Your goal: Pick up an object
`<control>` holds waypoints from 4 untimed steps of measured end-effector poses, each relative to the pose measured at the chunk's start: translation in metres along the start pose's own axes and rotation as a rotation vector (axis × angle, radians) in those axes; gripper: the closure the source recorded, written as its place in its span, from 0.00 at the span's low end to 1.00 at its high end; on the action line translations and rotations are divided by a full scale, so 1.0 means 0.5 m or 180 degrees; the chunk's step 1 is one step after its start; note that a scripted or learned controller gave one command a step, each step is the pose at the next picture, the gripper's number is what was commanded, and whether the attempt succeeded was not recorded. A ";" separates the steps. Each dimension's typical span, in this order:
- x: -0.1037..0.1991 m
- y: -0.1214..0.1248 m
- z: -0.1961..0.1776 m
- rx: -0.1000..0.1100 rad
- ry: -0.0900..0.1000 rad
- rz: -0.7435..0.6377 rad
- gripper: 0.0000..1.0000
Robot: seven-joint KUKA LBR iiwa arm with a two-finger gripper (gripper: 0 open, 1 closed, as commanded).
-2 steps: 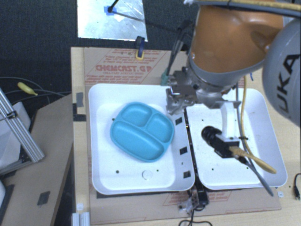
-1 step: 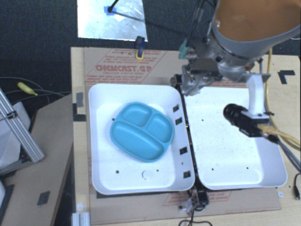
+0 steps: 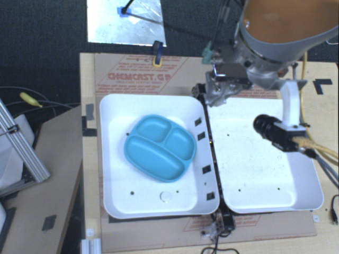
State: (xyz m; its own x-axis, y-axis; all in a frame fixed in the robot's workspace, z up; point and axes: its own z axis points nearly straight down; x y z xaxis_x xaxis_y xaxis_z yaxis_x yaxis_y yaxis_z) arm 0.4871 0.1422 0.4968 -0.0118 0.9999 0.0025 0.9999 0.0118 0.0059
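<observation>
A blue divided plate (image 3: 159, 147) with three compartments lies flat in the middle of the left bin (image 3: 108, 157). My gripper (image 3: 219, 91) hangs over the far left corner of the right bin (image 3: 265, 192), close to the wall between the two bins. It sits well behind and to the right of the plate, apart from it. The grey arm and its orange band (image 3: 286, 9) fill the upper right and hide the back of the right bin.
A black cylinder on a white bracket (image 3: 275, 131) sticks out from the arm over the right bin. Both bins rest on a cardboard sheet (image 3: 137, 75). A silvery sheet (image 3: 124, 15) lies behind, and an aluminium frame (image 3: 21, 147) stands at the left.
</observation>
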 end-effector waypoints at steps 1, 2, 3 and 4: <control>0.000 0.001 -0.022 -0.0004 0.0003 -0.0020 1.00; 0.001 0.002 -0.043 -0.0011 0.0006 -0.0039 1.00; 0.001 0.003 -0.065 -0.0019 0.0009 -0.0057 1.00; 0.001 0.004 -0.087 -0.0025 0.0012 -0.0075 1.00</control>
State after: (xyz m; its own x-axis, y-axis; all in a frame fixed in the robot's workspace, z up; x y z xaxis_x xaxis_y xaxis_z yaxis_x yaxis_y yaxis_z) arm 0.4889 0.1424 0.5405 -0.0355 0.9994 0.0061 0.9993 0.0354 0.0139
